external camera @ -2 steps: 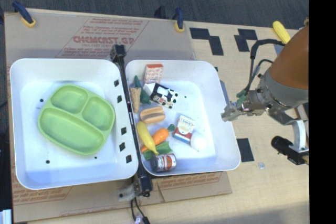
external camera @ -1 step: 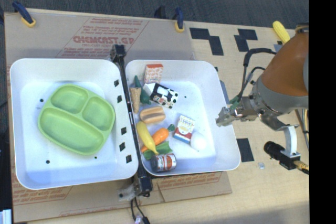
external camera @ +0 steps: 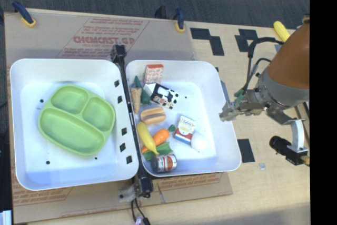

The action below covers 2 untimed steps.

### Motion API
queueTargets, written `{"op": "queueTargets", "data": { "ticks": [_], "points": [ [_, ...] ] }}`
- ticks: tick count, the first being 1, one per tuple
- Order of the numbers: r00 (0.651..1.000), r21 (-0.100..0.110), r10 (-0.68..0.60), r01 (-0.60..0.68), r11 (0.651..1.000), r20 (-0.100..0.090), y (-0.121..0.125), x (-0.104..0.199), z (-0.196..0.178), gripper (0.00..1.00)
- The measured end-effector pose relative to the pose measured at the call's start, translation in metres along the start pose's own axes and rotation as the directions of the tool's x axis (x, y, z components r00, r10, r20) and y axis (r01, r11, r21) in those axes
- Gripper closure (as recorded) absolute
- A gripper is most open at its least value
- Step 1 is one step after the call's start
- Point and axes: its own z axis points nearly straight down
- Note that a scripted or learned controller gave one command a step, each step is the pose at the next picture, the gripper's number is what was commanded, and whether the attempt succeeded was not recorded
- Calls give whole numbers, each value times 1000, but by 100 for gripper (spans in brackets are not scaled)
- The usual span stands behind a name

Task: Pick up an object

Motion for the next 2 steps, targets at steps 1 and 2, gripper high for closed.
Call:
{"op": "queueTargets", "data": {
  "ticks": [1, 2],
  "points": [
    [1000, 5, 0, 0, 1000, -1, -1, -10, 19, 100],
    [1000, 0, 0, 0, 1000, 0, -1, -11, -1, 100]
  ]
}}
